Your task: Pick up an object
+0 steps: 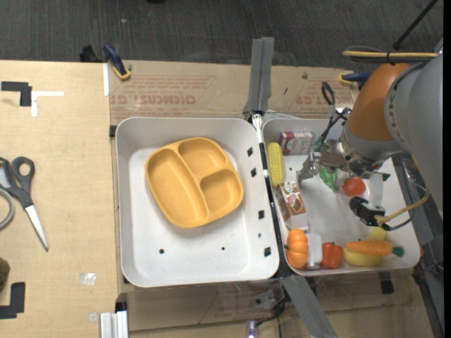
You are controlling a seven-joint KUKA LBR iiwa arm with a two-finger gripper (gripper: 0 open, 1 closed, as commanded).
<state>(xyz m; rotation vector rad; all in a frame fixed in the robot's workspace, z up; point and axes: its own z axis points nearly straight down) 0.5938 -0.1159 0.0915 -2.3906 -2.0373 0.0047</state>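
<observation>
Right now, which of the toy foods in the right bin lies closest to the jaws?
The green piece, directly under the gripper, with the red tomato-like piece just beside it. The corn cob, pumpkin, carrot and banana lie farther off.

Bench [56, 189]: light wood top. Two white bins sit side by side, left bin [141, 259] at centre, right bin [331, 220] at 3 o'clock. Scissors [25, 196] lie at 9 o'clock. Cardboard sheet [176, 90] at 12 o'clock, behind the bins.
</observation>
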